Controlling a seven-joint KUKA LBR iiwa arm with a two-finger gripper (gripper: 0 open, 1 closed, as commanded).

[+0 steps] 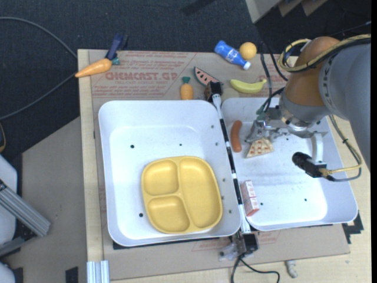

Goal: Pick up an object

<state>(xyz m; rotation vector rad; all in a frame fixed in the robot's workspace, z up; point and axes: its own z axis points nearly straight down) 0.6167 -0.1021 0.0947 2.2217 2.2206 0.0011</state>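
Note:
In the right bin [306, 208] lie a hot dog [236, 135] against the left wall, a pizza slice [259, 148] beside it, and a small red and white carton [251, 197] near the front left corner. My gripper [263, 129] hangs low over the pizza slice's upper edge, under the grey arm with its orange band [303, 78]. The left bin [118, 158] holds a yellow divided plate [180, 193].
On the bench behind the bins lie a banana [247, 86], a blue bottle [231, 54], an orange ball [248, 50], a watermelon slice [204, 76], a small orange toy [187, 91] and a carrot [94, 68]. A black cable loops over the right bin [318, 168].

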